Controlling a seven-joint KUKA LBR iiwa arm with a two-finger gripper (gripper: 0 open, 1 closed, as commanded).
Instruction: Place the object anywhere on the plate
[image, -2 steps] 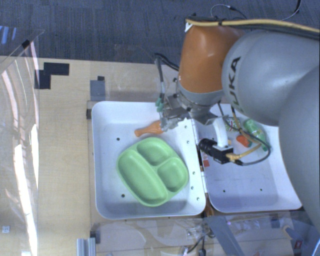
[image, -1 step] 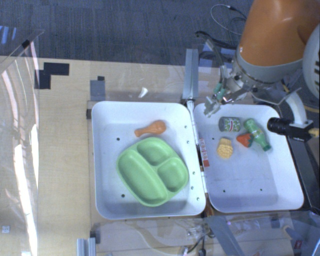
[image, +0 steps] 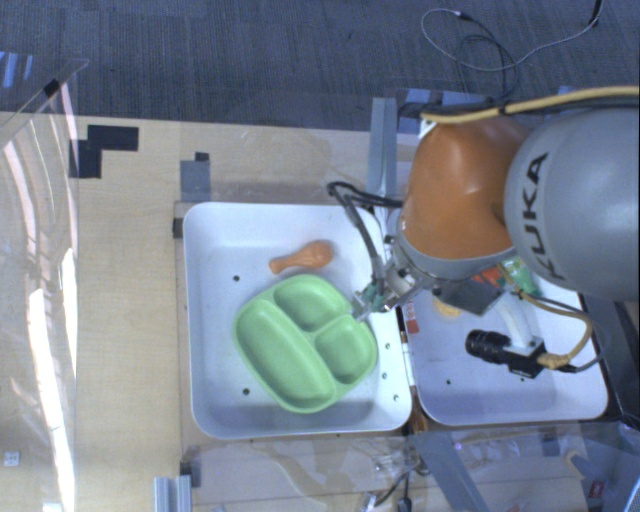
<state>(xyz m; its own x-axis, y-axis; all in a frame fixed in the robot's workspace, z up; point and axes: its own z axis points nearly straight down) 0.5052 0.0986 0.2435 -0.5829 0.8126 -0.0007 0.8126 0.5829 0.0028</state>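
While my gripper (image: 372, 297) hangs at the plate's (image: 305, 343) right rim, I cannot tell its state.
Smooth orange drumstick (image: 302, 258) lies on the left bin's (image: 215, 330) glossy white floor, just beyond the green three-compartment plastic plate, apart from it.

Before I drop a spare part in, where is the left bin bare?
Bare floor lies left of the green plate, below it, and along the left bin top wall beside the drumstick. It is crowded at the plate's right rim, under the hand.
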